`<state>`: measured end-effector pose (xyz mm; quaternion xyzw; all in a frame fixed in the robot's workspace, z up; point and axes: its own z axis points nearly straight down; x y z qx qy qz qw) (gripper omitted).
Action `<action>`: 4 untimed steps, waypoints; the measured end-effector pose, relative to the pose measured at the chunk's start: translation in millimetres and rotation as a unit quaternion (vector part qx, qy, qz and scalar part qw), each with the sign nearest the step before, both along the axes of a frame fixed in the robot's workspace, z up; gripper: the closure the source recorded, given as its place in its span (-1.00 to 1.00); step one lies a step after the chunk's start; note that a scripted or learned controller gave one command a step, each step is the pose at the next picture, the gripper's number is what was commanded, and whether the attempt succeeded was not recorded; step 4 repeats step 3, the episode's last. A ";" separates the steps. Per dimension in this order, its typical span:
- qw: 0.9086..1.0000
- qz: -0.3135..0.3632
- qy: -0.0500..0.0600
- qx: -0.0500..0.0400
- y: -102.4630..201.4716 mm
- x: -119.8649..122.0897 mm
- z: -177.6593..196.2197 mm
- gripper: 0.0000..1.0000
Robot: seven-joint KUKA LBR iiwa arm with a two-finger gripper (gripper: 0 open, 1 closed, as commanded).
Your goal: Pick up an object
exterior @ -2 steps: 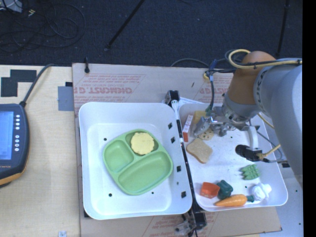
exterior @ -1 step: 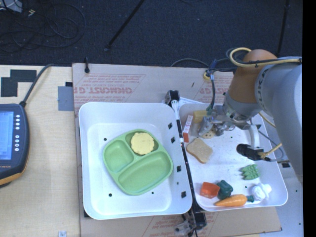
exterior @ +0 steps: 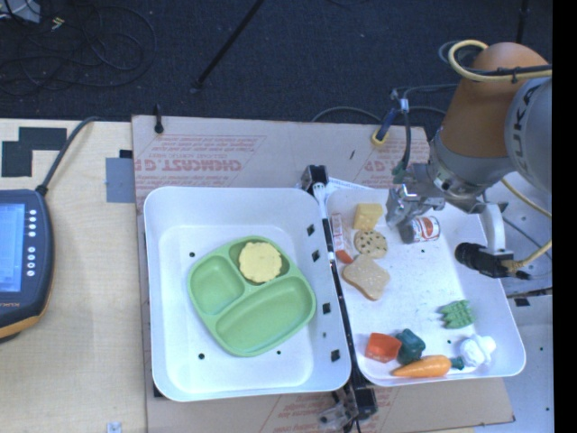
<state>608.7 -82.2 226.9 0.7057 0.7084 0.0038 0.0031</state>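
Two white bins sit side by side on the bench [exterior: 81, 332]; the left bin [exterior: 171, 242] carries a green divided plate [exterior: 248, 309] with a yellow round piece [exterior: 260, 261] in its upper compartment. The right bin [exterior: 487, 314] holds the loose candidates: a yellow block [exterior: 367, 216], a cookie [exterior: 370, 243] and a bread slice [exterior: 366, 278] near its left wall, a small can [exterior: 422, 229] toward the far edge, a green piece [exterior: 456, 313] by the right wall, and along the near edge a red piece [exterior: 382, 346], a teal piece [exterior: 411, 342], a carrot [exterior: 421, 366] and a white item [exterior: 475, 350].

The gripper [exterior: 406, 213] is low over the far part of the right bin, just beside the can and near the yellow block. Whether the fingers are spread or closed cannot be told at this angle, and no object is visibly between them.

Progress, as judged: approach appears made, with the can the likeliest target. Nothing looks lifted; every item seems to rest on the bin floor. Grasp and lift remain to be done.
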 end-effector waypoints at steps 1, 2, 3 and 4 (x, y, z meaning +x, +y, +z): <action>1.000 -0.002 0.006 0.000 -1.7 -1.7 -9.3 -1.00; 1.000 -0.004 0.010 -0.001 -14.8 26.3 -126.3 -1.00; 1.000 -0.002 0.006 -0.001 -11.0 34.7 -140.0 -1.00; 1.000 -0.002 0.006 -0.001 -11.0 34.7 -140.0 -1.00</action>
